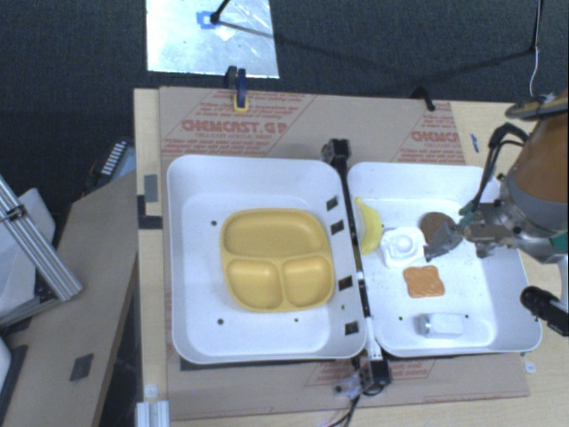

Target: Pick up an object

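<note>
The right bin (507,327) holds several small items. A yellow banana-shaped piece (368,224) lies by its left wall, with a white round cap-like piece (401,246) beside it. An orange toast-like square (424,282) sits near the middle. A pale grey cylinder (442,325) lies toward the front. A brown round piece (435,226) rests right of the white piece. My gripper (443,243) reaches in from the right, low over the bin. Its tip is at the brown piece's lower edge, just right of the white piece. I cannot see anything held in it.
The left bin (191,238) holds a yellow three-compartment plate (276,258). A black hinged divider (347,238) runs between the bins. The arm's grey body and orange band (542,163) overhang the right bin's right side. Cardboard lines the bench under both bins.
</note>
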Motion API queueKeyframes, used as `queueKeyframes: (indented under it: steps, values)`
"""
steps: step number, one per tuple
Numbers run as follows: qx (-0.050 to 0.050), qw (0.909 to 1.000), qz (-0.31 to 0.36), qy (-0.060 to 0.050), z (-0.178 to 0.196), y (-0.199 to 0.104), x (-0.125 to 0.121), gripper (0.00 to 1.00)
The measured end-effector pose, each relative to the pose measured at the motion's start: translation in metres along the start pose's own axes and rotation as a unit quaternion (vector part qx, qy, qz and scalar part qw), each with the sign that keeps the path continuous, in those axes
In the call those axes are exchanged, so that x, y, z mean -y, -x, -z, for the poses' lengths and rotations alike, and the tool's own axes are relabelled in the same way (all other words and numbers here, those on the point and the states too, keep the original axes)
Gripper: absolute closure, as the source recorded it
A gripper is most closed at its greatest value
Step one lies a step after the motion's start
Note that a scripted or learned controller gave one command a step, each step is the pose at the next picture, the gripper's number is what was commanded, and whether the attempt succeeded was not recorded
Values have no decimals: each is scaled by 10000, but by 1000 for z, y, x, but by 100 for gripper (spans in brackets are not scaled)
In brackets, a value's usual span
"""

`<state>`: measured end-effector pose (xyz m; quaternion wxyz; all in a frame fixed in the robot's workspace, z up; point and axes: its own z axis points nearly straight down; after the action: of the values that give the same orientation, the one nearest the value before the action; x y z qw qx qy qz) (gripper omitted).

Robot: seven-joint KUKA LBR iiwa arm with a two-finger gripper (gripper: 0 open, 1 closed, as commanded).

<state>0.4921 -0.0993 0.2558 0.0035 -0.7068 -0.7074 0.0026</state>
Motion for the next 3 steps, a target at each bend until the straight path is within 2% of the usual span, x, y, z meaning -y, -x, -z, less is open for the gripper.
queueKeyframes:
  steps: [1,3]
  values:
    - [5,10000,11,43,4,0,-1,0]
    - [2,10000,3,37,-89,-10,2,0]
